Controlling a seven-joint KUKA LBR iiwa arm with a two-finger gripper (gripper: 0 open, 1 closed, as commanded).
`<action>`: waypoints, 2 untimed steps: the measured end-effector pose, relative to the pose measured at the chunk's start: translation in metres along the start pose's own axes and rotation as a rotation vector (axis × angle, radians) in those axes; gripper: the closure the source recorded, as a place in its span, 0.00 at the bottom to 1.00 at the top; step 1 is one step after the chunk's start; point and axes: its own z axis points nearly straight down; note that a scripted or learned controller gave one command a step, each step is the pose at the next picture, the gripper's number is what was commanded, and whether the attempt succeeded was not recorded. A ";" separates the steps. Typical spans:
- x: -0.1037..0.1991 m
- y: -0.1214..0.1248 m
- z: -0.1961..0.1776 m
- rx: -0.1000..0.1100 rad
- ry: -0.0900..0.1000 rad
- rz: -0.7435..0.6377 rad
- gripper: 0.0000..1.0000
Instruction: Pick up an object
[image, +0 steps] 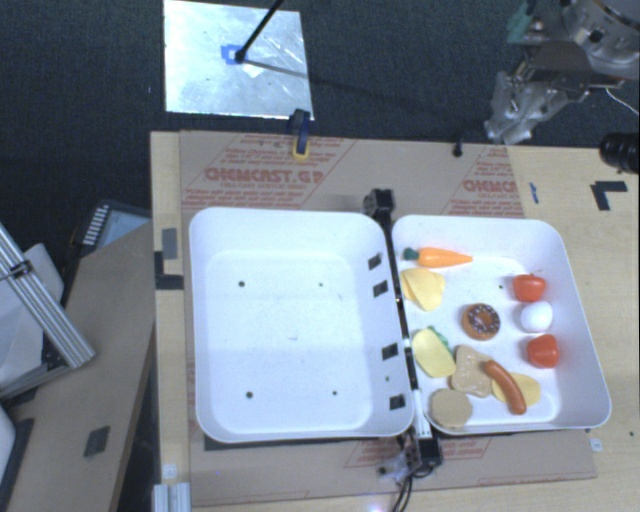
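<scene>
Camera view puts your gripper (510, 118) high at the top right, over the bench's far edge rather than over either bin, so read it as parked clear, leaving the objects unobstructed. You can see nothing between its fingers; how far the jaws stand apart I cannot tell from this angle.

All the pickable things lie below and well apart from the jaws, gathered in the right bin (582, 330). The carrot (442, 257) is the closest to the jaws, near the bin's far wall. Beyond it sit the donut (481, 320), the white egg (536, 317) between two red pieces, and, farthest off, the sausage (505, 386) resting on other flat pieces. The left bin (210, 300) lies off to the jaws' side.

Your arm comes in from the right, wrist tilted down and leftward.
</scene>
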 end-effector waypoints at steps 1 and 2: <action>-0.027 0.093 0.002 -0.005 -0.004 0.006 1.00; 0.015 0.021 0.001 0.001 0.000 -0.002 1.00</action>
